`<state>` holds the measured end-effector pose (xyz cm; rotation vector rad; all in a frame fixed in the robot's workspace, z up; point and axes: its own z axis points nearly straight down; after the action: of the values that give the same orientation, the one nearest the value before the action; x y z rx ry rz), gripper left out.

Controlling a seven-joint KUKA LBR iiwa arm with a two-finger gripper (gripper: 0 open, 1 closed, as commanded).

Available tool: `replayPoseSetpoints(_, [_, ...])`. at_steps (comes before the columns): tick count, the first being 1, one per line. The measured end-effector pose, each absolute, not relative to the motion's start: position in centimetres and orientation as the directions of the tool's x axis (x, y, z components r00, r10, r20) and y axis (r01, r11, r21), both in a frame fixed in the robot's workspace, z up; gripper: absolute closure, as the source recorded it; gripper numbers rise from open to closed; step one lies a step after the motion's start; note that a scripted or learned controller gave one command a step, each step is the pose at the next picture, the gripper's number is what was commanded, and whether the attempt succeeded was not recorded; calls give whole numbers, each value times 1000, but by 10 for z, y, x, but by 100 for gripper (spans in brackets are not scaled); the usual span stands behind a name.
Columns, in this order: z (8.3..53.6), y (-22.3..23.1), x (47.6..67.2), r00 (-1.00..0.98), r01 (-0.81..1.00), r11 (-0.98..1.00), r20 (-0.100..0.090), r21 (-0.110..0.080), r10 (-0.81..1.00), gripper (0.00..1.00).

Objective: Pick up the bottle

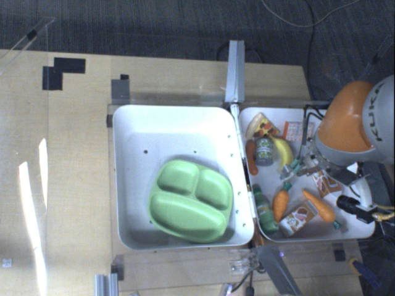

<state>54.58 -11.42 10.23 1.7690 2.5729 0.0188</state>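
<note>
Jaws: can't tell open/shut; gripper (295,168) nothing visibly held. Green bottle (265,206) lies below-left. Need centred approach, avoid carrot (281,203) alongside.

Arm (361,125) cut off at right frame edge; orange band covers right bin's (308,234) upper right corner. Gripper (298,167) small and blurred, finger state unreadable. Green bottle (265,209) tight against bin's left wall, label illegible. Carton (299,219) print too small to read.
</note>
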Motion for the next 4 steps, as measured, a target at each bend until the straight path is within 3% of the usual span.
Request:
replayPoseSetpoints(1, [90, -205, 538, -544, 839, 544, -9, 11, 839, 100])
replayPoseSetpoints(2, [91, -193, 540, -555, 831, 555, 8, 15, 831, 0])
replayPoseSetpoints(3, [128, -180, 489, -550, 835, 550, -4, 5, 835, 0])
replayPoseSetpoints(4, [99, -132, 489, -666, 746, 666, -5, 5, 746, 0])
